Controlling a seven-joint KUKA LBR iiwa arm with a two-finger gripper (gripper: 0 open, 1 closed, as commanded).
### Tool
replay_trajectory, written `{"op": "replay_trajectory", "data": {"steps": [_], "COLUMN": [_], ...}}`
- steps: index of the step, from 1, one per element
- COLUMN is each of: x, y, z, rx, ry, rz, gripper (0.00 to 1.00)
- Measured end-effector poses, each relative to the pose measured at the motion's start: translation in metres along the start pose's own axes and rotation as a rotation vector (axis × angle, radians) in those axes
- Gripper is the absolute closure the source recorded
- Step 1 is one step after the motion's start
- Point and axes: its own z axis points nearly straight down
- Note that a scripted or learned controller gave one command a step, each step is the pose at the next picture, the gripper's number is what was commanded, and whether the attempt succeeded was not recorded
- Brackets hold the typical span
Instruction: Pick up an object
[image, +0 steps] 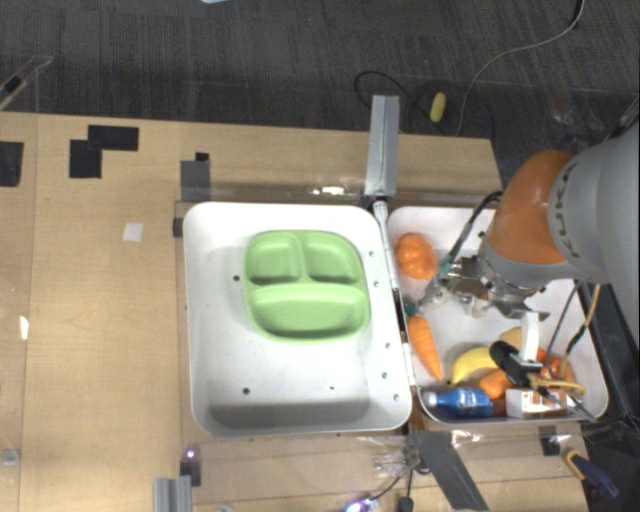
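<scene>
My gripper (440, 288) hovers in the right bin (590, 400), grip state unclear; carrot (425, 345) at 6 o'clock. Reaching step; next, descend onto it.

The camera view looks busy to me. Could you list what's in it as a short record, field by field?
left bin: holds a green divided plate
right bin: holds toy food and small items
round orange fruit: far left corner of right bin
carrot: along that bin's left wall
banana: near end, beside a blue bottle
arm: reaches in from the right, above the right bin
tool: low over the bin, between fruit and carrot; grip unclear
</scene>
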Motion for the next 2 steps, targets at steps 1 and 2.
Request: {"op": "replay_trajectory", "data": {"steps": [1, 2], "x": [0.006, 0.039], "y": [0.093, 0.102], "z": [-0.035, -0.092], "rx": [-0.003, -0.002], "ry": [-0.001, 0.0], "rz": [-0.165, -0.023], "gripper": [0.0, 0.0]}}
